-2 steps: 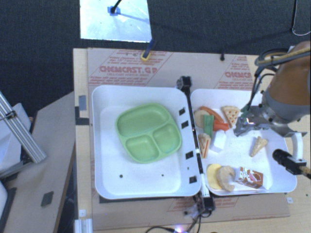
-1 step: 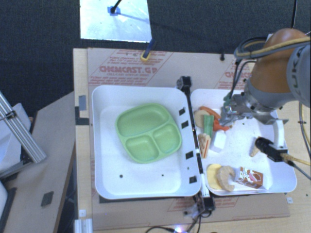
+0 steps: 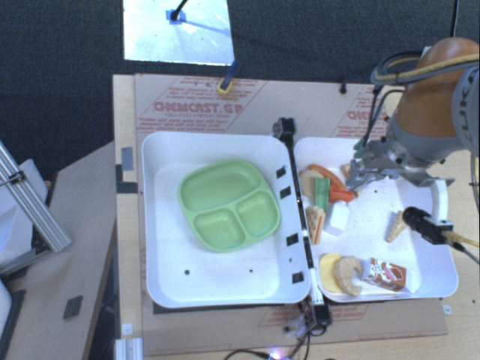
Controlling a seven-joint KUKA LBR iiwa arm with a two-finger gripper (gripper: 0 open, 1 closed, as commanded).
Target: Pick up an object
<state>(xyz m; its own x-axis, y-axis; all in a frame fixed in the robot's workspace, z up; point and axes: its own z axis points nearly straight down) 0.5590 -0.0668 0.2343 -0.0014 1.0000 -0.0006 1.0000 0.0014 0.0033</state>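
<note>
Two white bins share the surface (image 3: 187,100). Right of the green tray (image 3: 229,205), the tool (image 3: 358,172) hangs over the carrot (image 3: 330,182); its opening cannot be judged. A croissant (image 3: 348,274) lies nearer.

An orange carrot-like piece (image 3: 335,184) lies in the right bin's (image 3: 442,276) far-left part.

Grey arm (image 3: 431,118) reaching in from right, gripper (image 3: 358,172) lowered, seemingly angled left
</note>
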